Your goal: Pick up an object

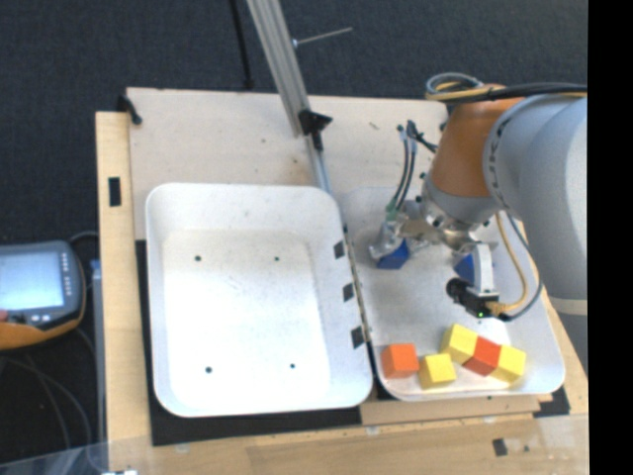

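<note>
Over right bin (pixel 396 389), tool (pixel 388 243) grasping blue block (pixel 395 256), coloured blocks (pixel 455 356) well apart

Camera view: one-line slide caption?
KUKA arm's pincer down at a blue block in the right bin; orange, yellow, red blocks near its front edge.

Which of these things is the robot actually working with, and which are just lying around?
In the job: gripper, blue block, orange block, red block, yellow blocks, right bin.

Lying about: left bin, metal rail, handheld screen.
</note>
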